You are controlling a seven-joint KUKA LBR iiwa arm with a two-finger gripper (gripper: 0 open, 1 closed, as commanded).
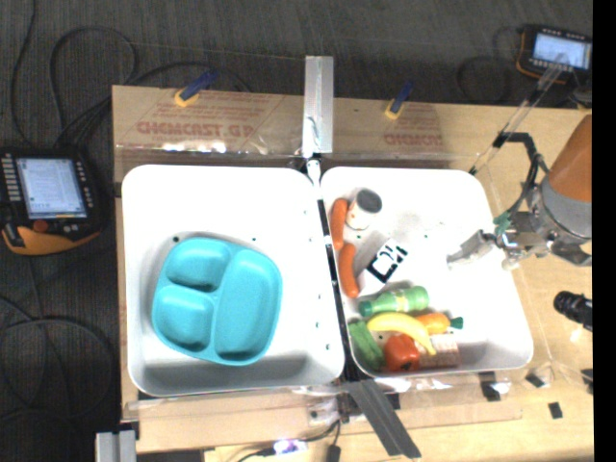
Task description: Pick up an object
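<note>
The gripper (472,248), fingers spread and holding nothing, hovers at 3 o'clock in the right bin (500,287), the toy pile (banana (399,326), carrot (344,248)) at 7 o'clock.

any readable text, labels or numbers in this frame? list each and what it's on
"CHEMCAST GP" in red, on the left protective sheet behind the bins.
Red print on the right sheet: too blurred to read.
Black marks on the white card in the right bin: bold but not legible.
Left pendant screen: text too small.
Top-right display: too small.
</note>
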